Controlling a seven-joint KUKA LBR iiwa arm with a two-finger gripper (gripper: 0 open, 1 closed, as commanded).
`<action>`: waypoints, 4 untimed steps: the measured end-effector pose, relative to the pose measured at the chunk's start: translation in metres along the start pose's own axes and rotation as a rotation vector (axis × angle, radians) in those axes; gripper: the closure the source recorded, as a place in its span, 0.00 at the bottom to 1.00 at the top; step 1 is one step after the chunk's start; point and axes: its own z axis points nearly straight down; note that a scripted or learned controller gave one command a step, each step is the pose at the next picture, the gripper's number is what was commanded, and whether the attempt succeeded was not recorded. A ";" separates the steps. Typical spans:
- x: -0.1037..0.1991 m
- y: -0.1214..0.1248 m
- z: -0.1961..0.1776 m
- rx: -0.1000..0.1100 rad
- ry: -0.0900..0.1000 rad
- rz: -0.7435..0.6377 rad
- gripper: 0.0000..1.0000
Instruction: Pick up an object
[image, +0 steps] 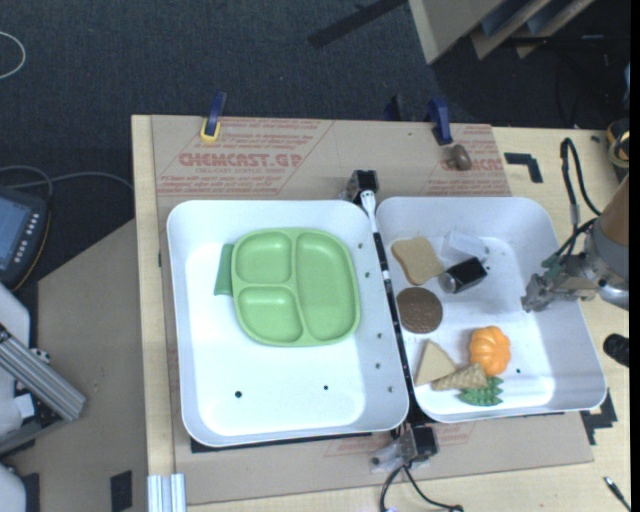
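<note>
Bench: a board (300, 150) printed with red lettering, held at its far edge by a yellow clamp (211, 128) and a blue clamp (438, 120).
Left bin: a shallow white bin (200, 350) holding a green divided plate (296, 286) with three compartments, set toward the bin's far half; a darker green piece (222, 270) pokes out from under the plate's left edge.
Right bin: a second white bin (560, 370) touching the left one along a shared seam, and holding all the small objects.
Toast slice: a tan bread-shaped piece (416, 259) in the far left part of the right bin.
Brown disc: a round dark-brown piece (419, 310) just near of the toast slice, close to the seam.
Black cylinder: a small dark cylinder (463, 274) with a pale end, right of the toast slice, beside a clear wrapper (468, 243).
Orange pumpkin: a small orange pumpkin-like object (489, 349) in the near part of the bin.
Tan wedge: a pale triangular piece (432, 362) left of the pumpkin, with a cone-like piece (462, 378) and a green leafy bit (483, 394) at the bin's near edge.
Arm: grey, entering from the right.
Gripper: (535, 296) low over the right side of the right bin, well apart from the cylinder and the pumpkin; nothing is visible between its fingers, and I cannot tell whether they are open or closed.
</note>
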 end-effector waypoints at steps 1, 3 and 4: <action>-0.007 0.007 -0.047 0.000 0.000 0.000 1.00; 0.045 0.001 -0.081 0.007 0.005 -0.003 1.00; 0.097 0.002 -0.073 0.006 0.004 -0.002 1.00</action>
